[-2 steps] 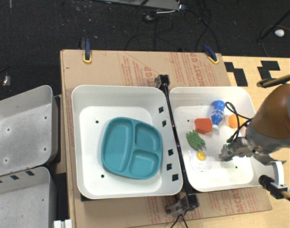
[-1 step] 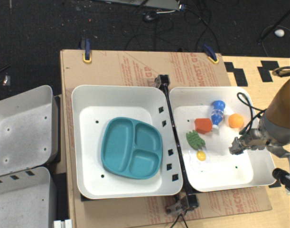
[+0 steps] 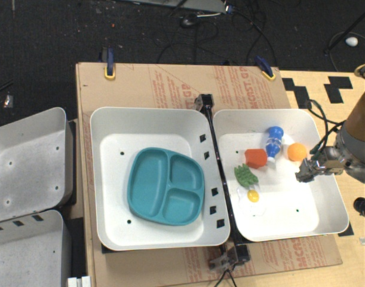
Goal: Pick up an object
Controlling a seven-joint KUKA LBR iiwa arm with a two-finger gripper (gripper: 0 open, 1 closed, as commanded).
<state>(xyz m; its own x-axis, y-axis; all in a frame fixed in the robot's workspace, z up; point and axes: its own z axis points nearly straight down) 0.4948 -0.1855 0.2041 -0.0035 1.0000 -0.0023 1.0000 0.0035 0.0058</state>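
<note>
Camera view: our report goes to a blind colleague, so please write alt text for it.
A gripper reaches from the right over the right bin, near an orange ball, red block, blue bottle, green toy and yellow piece. The left bin holds a teal divided plate.

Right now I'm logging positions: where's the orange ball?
In the right bin, near its right wall, just right of the blue bottle and above-left of the tool.

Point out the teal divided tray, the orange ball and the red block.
teal divided tray [image 3: 166, 186]: camera view, on the ridge where its compartments meet.
orange ball [image 3: 297, 152]: camera view, on the middle of its rounded top.
red block [image 3: 256, 158]: camera view, on the middle of its upper face.
</note>
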